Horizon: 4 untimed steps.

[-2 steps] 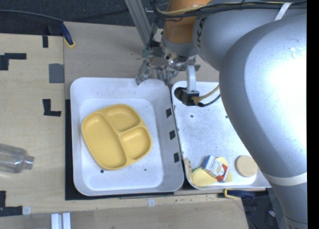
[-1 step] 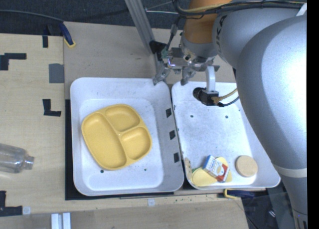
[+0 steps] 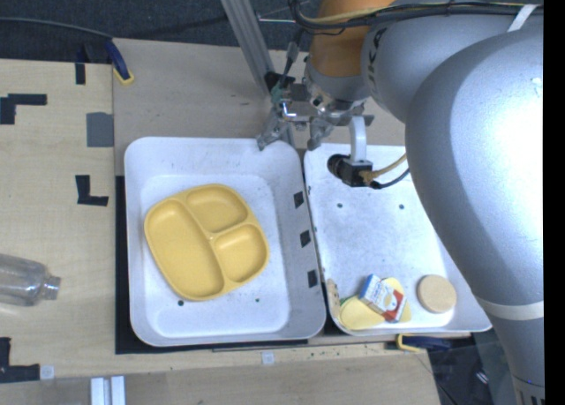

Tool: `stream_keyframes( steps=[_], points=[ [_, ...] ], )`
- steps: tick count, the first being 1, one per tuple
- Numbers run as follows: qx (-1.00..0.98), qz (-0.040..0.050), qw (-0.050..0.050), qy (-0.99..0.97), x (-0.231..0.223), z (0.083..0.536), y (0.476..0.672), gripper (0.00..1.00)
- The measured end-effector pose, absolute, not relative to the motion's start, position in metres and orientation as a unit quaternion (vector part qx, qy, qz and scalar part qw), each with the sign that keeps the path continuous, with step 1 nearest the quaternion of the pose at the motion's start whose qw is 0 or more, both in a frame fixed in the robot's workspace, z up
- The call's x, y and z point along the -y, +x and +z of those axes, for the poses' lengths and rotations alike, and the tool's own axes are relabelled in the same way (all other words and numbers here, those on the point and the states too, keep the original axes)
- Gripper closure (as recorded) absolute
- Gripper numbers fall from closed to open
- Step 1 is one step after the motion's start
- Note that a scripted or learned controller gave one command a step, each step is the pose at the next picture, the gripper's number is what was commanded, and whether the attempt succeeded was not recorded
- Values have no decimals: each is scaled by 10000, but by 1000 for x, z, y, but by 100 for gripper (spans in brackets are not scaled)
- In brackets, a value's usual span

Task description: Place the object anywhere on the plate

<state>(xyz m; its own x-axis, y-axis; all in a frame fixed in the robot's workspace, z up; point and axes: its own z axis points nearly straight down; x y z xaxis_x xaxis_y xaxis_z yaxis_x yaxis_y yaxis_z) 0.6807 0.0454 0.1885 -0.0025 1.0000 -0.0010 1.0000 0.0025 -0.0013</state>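
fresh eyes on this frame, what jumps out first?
The big grey arm with its orange band fills the right side, its tool hanging over the far rim where the two bins meet. Next, the yellow three-compartment plastic plate sits alone in the left white bin. In the right white bin's near corner huddle a small colourful packet, a pale yellow piece and a tan round disc.

The bench [image 3: 185,103], of pale wood with black tape marks, bore a left white bin [image 3: 212,311] at centre, a right white bin [image 3: 371,236] touching that bin's right side, and a clear plastic bottle [image 3: 25,280] lying well left of it.
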Motion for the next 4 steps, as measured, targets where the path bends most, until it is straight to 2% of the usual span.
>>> stream_keyframes(
  steps=[1, 2, 4],
  points=[
    [7079, 8, 1, -7064, -55, 188, 681, 0],
    [7059, 18, -3, -7084, 0, 188, 681, 0],
    [7084, 5, 4, -7058, -43, 188, 681, 0]
  ],
)
